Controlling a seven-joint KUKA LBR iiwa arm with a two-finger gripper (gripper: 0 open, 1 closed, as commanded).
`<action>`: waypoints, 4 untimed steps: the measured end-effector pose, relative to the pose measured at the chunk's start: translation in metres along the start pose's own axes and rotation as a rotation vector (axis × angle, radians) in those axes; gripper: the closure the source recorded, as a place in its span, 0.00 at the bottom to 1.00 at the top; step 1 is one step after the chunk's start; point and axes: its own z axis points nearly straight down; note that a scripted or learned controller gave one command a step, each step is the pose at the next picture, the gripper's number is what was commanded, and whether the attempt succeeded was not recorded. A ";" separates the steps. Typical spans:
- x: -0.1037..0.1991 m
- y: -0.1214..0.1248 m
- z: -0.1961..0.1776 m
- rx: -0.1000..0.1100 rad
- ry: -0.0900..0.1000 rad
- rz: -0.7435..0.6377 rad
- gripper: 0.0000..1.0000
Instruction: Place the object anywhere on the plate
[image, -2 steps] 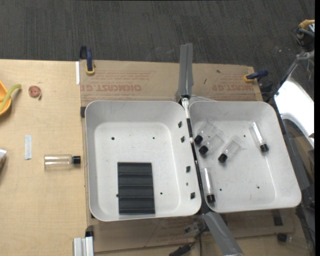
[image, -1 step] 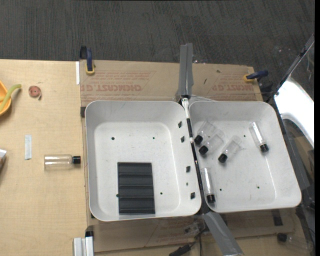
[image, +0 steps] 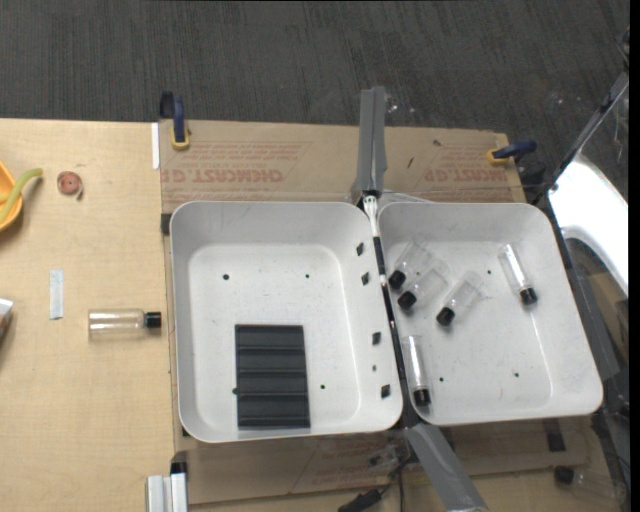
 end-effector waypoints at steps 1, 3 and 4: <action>0.009 -0.015 0.000 0.000 0.001 -0.008 0.00; 0.006 0.001 0.000 0.000 0.001 0.002 0.00; -0.055 -0.011 0.000 0.001 0.001 0.005 0.00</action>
